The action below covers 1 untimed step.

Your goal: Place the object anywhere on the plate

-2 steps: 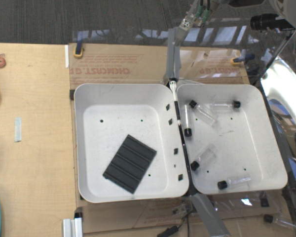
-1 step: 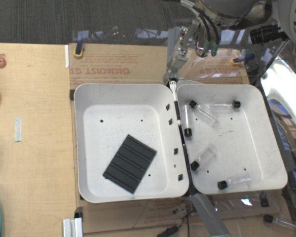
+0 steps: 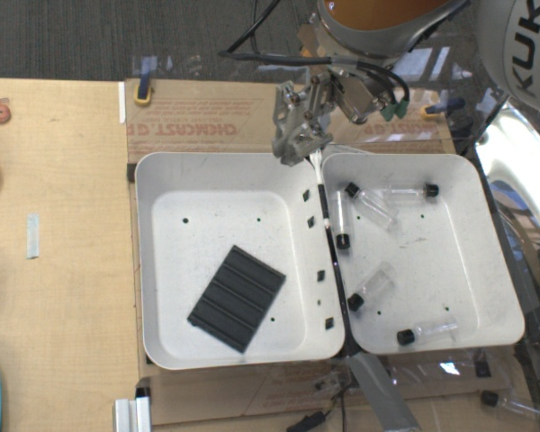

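Above the rim between the bins, the gripper (image 3: 299,144) hovers, and whether it is spread or pinched cannot be told. Clear tubes (image 3: 342,216) with black caps lie in the right bin (image 3: 486,241): light, slick, best pinched mid-barrel. Black ribbed plate (image 3: 238,297) waits left.

White letters "KU" show on the arm (image 3: 522,25); mirrored red print on the cardboard (image 3: 198,115) reads "CHEMCAST".

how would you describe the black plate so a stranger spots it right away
Look in the left white bin. Toward its lower middle lies a flat black ribbed plate, turned at an angle. The clear black-capped tubes all lie in the right bin.
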{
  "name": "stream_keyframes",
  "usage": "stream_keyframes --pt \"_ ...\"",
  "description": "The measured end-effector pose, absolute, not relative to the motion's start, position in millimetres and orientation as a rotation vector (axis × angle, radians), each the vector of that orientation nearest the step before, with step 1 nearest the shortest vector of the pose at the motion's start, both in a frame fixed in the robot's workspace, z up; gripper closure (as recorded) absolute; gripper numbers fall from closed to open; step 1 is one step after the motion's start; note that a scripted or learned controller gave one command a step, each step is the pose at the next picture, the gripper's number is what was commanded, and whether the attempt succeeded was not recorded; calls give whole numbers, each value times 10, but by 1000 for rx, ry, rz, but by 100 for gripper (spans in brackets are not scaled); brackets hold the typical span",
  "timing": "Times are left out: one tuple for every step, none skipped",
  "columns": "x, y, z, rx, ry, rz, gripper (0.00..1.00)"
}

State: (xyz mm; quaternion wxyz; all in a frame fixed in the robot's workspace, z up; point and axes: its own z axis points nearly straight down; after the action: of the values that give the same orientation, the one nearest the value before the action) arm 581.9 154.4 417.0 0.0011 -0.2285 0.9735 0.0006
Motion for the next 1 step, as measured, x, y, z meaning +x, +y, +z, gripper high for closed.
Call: stream_keyframes --pt "6602 1820 4377 -251 3128 2 100"
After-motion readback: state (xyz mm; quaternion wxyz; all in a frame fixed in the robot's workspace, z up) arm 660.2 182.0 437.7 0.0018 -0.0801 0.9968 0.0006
